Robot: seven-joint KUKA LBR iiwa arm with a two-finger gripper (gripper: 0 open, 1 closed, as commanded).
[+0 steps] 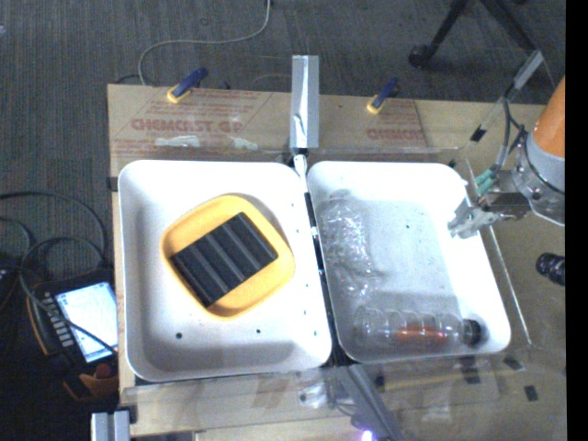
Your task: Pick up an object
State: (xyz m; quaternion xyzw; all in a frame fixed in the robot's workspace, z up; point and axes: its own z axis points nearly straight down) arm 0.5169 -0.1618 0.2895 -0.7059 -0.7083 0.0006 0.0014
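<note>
**Gripper at the right bin's edge, nothing in it**

My gripper (pixel 466 220) hangs over the right rim of the right bin (pixel 404 177), up near its far corner. I grasp nothing: no object sits between the fingers, and whether they are spread or closed I cannot tell from this angle. My orange band (pixel 562 122) shows at the frame's right side above the wrist.

In the right bin, a clear plastic bottle (pixel 418 327) lies on its side along the near wall, dark cap toward the right, with something reddish inside or on its label; no print on it is legible. A crumpled clear plastic piece (pixel 346 237) lies along the bin's left wall, running toward the bottle.

In the left bin (pixel 138 320), a yellow tray-like object with a black ribbed insert (pixel 228 254) rests near the middle, turned at an angle.

Behind the bins, the brown board (pixel 184 127) on the worktop carries faded red lettering; it seems to begin "CHEM", the rest unreadable. Two yellow-and-blue clamps (pixel 186 84) grip its far edge.
</note>
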